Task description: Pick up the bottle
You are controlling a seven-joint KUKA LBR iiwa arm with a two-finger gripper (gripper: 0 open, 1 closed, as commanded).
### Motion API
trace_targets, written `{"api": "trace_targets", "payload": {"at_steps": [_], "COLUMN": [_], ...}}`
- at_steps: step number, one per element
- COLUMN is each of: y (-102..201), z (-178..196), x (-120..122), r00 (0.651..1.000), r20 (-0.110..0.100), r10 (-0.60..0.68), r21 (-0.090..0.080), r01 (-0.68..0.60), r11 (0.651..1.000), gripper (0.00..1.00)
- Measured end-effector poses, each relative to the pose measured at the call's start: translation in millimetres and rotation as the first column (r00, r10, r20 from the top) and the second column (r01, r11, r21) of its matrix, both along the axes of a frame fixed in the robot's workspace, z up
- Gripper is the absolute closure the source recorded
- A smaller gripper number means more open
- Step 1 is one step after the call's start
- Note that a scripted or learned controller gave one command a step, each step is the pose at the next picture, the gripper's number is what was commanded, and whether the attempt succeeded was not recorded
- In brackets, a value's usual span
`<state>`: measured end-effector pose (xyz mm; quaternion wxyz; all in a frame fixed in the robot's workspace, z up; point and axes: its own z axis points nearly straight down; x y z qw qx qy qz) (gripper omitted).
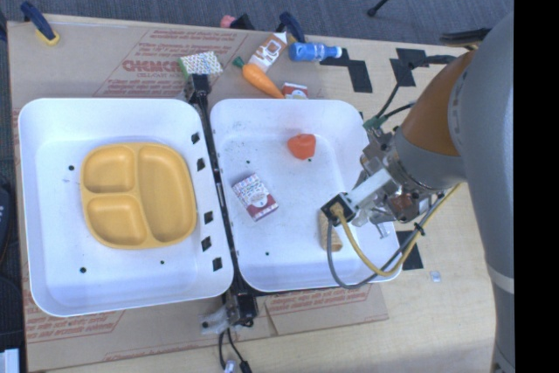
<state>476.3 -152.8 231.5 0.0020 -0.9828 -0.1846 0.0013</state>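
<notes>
Camera view: find gripper (pixel 376 212) over right bin (pixel 279 256), open or closed impossible to tell. Find blue bottle (pixel 314 52) well beyond gripper (outside the bin, past its far rim). Expect a wrong grab: tan object (pixel 327 233) just beside gripper, far nearer than bottle.

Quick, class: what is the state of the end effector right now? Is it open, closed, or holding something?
The end effector: cannot be told from this view.
</notes>
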Motion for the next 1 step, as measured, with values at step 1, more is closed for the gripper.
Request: {"api": "trace_targets", "payload": {"at_steps": [1], "y": [11.7], "z": [-21.7], "x": [-0.3], "r00": [0.966], "r20": [-0.001], "r10": [0.258], "r21": [0.002], "r01": [-0.258], "r11": [0.966], "gripper": [1.0]}}
